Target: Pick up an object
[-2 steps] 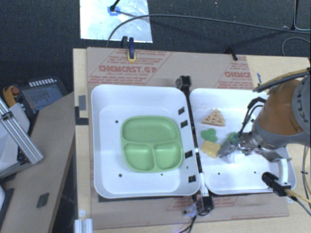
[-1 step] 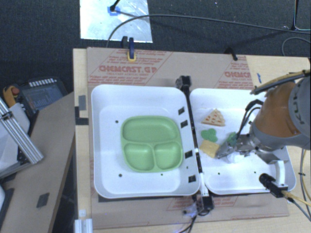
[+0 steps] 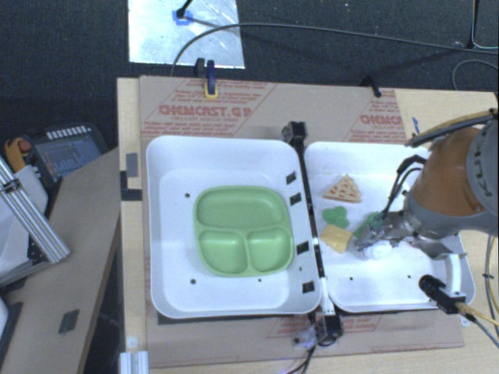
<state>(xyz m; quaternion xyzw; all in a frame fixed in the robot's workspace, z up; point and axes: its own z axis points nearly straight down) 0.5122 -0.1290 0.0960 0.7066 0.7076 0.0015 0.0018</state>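
Low in the right bin (image 3: pixel 352 298), the tool (image 3: pixel 373 242), its grip state impossible to tell, sits among a green piece (image 3: pixel 336 216), a yellow block (image 3: pixel 336 238) and a white object (image 3: pixel 381 249); crowding could cause a miss.

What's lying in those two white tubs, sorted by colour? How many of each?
Green: 3 - divided green plastic plate, small green leafy piece, green piece at the gripper
Yellow: 1 - yellow block
Tan: 1 - tan triangular pizza-like slice
White: 1 - small white piece
Total: 6
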